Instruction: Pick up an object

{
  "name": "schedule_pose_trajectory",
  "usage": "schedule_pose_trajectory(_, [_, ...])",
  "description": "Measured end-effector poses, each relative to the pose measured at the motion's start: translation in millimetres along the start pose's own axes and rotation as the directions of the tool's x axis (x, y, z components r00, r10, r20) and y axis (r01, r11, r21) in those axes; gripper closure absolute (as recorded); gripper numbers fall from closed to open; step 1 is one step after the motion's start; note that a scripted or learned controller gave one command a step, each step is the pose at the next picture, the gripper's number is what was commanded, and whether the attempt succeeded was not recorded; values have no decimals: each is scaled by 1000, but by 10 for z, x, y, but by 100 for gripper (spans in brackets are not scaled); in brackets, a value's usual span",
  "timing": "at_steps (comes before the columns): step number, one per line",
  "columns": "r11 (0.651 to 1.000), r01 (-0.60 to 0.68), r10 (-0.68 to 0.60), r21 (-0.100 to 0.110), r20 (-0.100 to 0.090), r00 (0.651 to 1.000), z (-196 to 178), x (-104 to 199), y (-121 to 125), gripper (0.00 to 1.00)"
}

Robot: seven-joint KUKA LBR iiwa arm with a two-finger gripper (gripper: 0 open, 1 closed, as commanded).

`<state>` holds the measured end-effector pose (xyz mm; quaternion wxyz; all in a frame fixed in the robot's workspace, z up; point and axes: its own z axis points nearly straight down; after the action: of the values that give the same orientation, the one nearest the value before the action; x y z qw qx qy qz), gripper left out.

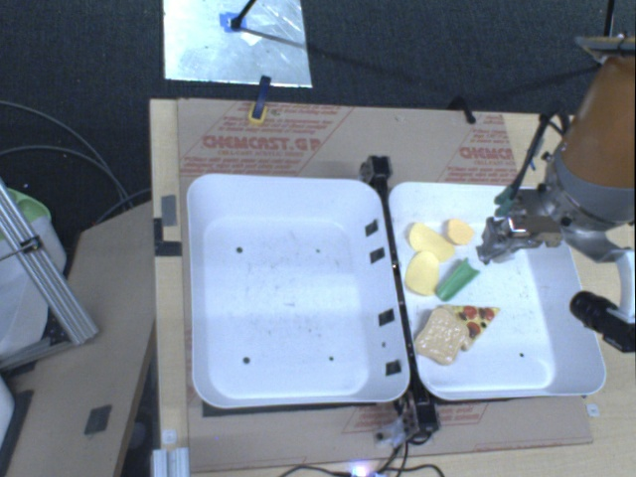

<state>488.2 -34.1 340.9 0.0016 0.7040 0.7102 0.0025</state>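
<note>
Camera view, gripper (494, 246) above right bin (556, 366), near green piece (456, 280)

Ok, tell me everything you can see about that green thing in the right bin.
The green piece is a small, stubby bar, bright green and plastic-looking like toy food, possibly a vegetable. It lies flat on the floor of the right bin, tilted diagonally with its upper end toward the right. Its lower left end touches or nearly touches a yellow piece; the pizza slice lies just below it, apart. The claw hovers up and to its right, not on it.
</note>
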Motion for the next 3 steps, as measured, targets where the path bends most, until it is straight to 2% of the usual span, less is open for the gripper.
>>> schedule_pose_trajectory(1, [1000, -15, 15, 0, 6, 1000, -300, -889, -24, 100])
schedule_pose_trajectory(2, [1000, -3, 3, 4, 1, 1000, -6, -514, 226, 100])
schedule_pose_trajectory(3, [1000, -12, 12, -2, 5, 1000, -475, -1128, -29, 100])
